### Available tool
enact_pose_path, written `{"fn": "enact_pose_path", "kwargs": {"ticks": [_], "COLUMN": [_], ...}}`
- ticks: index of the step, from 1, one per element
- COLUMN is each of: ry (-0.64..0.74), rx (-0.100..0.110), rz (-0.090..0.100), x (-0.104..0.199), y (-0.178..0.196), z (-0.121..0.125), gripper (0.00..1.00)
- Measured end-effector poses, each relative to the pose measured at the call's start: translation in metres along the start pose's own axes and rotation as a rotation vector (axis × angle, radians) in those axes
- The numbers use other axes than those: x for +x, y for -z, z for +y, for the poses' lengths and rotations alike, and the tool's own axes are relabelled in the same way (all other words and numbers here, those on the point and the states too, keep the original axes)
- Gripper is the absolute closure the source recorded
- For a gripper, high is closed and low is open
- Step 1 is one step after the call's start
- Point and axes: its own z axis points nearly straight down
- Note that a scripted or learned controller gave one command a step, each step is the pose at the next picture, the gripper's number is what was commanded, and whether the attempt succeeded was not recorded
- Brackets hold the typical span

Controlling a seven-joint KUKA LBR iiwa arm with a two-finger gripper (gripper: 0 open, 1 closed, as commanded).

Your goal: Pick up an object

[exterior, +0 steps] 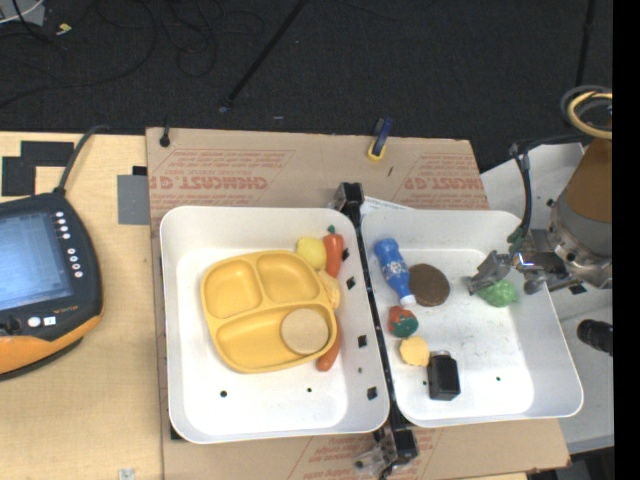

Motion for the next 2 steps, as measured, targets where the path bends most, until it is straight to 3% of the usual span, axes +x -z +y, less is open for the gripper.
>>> {"fn": "enact_pose_path", "kwargs": {"ticks": [1, 2], "ry": [0.003, 0.001], "rx": [-0.012, 0.002], "rz": [0.0, 0.0], "x": [0.0392, 0.0375], "y": [0.135, 0.1364], "z": [-0.0496, -0.0489], "gripper": [0.0, 1.0]}}
